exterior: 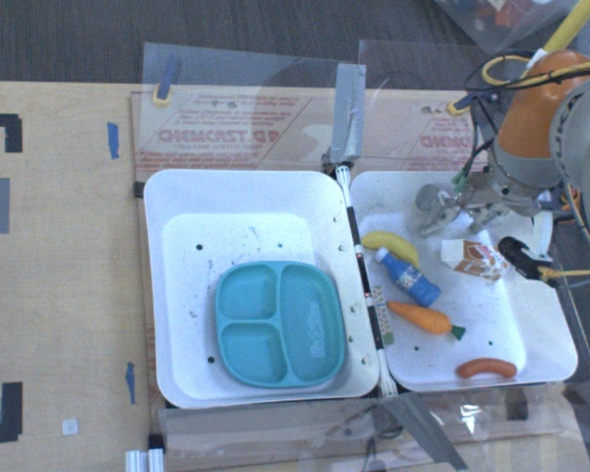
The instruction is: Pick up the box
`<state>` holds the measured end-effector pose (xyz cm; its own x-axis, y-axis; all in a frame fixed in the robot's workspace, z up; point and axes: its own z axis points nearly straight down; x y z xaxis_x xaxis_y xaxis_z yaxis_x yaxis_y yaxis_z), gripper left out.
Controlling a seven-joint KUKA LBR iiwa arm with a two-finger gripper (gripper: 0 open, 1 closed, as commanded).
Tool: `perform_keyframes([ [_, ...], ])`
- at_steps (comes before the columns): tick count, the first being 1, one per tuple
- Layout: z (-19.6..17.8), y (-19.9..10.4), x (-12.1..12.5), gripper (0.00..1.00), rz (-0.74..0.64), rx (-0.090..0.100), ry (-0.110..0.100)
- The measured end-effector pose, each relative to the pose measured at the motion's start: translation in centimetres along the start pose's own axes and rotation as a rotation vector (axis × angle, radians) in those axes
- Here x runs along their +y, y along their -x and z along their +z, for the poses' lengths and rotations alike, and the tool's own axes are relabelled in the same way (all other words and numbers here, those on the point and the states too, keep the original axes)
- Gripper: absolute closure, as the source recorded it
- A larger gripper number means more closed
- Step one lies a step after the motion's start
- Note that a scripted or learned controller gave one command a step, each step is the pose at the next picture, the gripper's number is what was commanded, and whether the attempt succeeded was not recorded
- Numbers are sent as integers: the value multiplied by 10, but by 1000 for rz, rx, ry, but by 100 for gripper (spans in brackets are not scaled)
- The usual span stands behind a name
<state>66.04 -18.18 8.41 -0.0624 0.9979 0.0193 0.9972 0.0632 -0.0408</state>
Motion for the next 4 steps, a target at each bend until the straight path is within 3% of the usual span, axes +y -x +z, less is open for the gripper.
perform_keyframes([
  [2,-1,-16,2,0,-139,-24,19],
  [3,-1,20,2,0,-153,-15,24],
  [4,-10,21,-1,100,-152,-13,12],
])
